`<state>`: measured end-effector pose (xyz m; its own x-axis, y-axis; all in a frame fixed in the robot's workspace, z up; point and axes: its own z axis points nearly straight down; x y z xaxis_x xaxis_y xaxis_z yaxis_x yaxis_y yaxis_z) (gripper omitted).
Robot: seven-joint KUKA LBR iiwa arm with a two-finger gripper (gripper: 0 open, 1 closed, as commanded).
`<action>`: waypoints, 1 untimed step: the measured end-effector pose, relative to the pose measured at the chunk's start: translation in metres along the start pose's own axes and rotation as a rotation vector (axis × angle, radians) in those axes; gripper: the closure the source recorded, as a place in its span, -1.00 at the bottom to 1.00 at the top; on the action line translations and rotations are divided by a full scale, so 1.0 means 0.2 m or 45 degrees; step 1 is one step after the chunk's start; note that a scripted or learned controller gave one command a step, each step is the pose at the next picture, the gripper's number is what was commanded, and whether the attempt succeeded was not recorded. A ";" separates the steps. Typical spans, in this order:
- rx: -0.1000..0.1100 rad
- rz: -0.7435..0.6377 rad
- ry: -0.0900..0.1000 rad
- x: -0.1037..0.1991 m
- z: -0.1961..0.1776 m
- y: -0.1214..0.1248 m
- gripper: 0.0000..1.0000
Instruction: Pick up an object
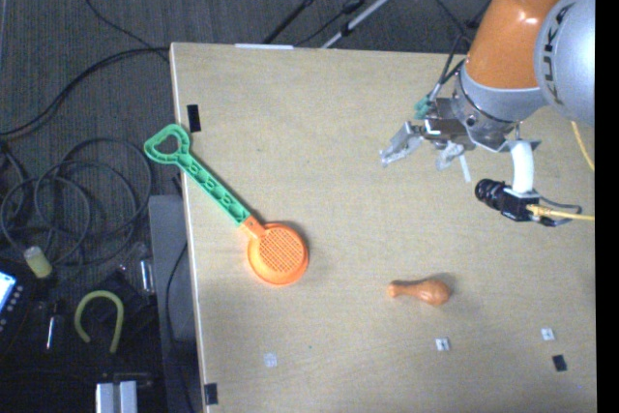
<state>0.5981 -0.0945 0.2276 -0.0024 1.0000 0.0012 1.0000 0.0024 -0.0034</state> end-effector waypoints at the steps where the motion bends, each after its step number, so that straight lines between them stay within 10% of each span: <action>1: -0.001 -0.061 -0.004 -0.11 0.17 0.18 -1.00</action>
<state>0.6330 -0.1166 0.1927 -0.0503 0.9987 -0.0020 0.9987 0.0503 -0.0028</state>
